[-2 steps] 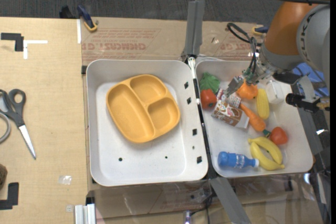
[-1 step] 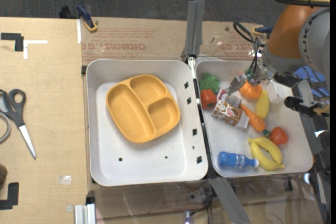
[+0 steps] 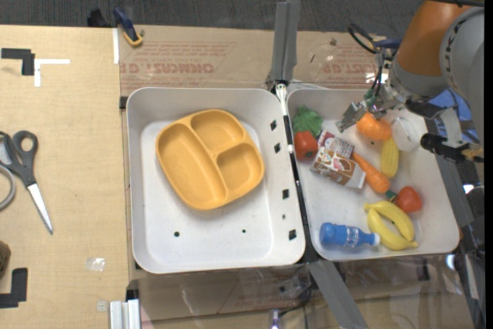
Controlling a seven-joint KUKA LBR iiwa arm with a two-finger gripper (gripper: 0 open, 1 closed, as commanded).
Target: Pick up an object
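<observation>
My gripper (image 3: 367,116) hangs over the back of the right bin (image 3: 447,243), reaching in from the right. Directly below it, touching or nearly touching, lies an orange fruit (image 3: 374,128). Whether the fruit is gripped is hidden by the wrist. Around it lie a white object (image 3: 407,132), a yellow piece (image 3: 390,156), a carrot (image 3: 373,176) and a small printed carton (image 3: 336,160). A green vegetable (image 3: 308,121) and a red tomato (image 3: 305,142) sit at the bin's left wall. Bananas (image 3: 393,223), a red fruit (image 3: 409,199) and a blue bottle (image 3: 348,236) lie at the front.
The left bin (image 3: 146,235) holds a yellow divided plate (image 3: 209,158). A grey divider post (image 3: 285,42) rises between the bins at the back. Scissors (image 3: 29,173) lie on the wooden bench at far left. Cables run behind the arm at the right.
</observation>
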